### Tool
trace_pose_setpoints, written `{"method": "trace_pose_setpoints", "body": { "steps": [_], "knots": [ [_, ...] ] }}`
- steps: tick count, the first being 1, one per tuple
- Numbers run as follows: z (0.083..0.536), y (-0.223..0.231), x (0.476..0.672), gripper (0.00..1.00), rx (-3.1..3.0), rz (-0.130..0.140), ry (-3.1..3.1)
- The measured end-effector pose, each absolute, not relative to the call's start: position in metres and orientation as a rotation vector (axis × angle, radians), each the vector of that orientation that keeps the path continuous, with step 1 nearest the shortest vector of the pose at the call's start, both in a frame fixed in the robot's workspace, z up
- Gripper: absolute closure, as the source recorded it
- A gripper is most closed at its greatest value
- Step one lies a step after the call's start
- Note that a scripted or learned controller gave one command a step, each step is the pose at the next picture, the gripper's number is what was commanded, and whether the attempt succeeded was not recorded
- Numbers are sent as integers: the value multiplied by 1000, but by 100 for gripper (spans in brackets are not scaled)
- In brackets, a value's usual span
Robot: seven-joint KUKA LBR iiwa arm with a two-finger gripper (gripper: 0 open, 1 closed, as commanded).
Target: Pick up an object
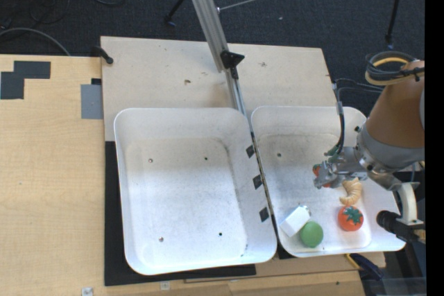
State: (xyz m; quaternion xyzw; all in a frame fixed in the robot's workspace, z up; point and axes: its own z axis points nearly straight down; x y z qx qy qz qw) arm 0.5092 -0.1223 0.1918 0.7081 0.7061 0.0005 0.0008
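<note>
Fingers (326,175) hang low inside the right bin (298,128); whether they grip anything, I cannot tell. At their four o'clock lie a tan piece (352,192) and tomato (351,218); at six o'clock, a white block (295,220) and green ball (311,234).

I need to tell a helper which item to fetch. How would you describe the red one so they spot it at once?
Look in the right bin, at its near right corner. The tomato-like toy sits there, right of the green ball. It alone is red, with a green top.
</note>
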Motion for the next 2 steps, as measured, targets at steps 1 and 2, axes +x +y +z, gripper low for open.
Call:
{"method": "trace_pose_setpoints", "body": {
  "steps": [1,2],
  "knots": [
    [235,-122,516,100,2220,1,2221],
    [242,-72,529,100,2218,0,2229]
  ]
}}
